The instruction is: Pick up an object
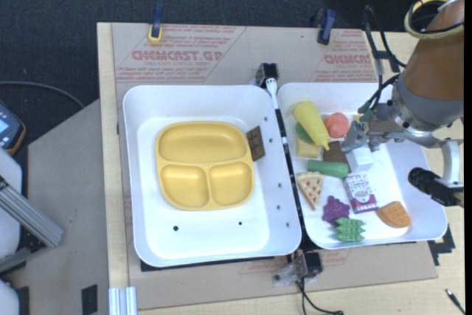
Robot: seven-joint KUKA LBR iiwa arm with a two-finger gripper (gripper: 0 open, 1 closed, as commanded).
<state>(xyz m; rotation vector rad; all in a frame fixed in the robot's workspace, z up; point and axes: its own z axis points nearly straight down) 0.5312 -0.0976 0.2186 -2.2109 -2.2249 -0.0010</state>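
Observation:
The right bin (428, 158) holds several toy foods. Among them are a yellow squash-shaped piece (313, 123), a red tomato (338, 124), a long green piece (327, 167) and a brown block (334, 153). A pizza slice (311, 190), purple grapes (335, 209), a pink and white packet (361, 192) and an orange piece (394, 215) lie nearer the front. My gripper (359, 146) hangs low over the bin's middle, right of the tomato and the brown block and just above the packet. Its tips are hidden among the objects.
The left bin (140, 181) carries a yellow divided plate (204, 163), with a brown bar (256, 143) at its right rim. A small green toy (350, 230) sits at the right bin's front. The arm's orange band (435, 63) rises over the bin's right side.

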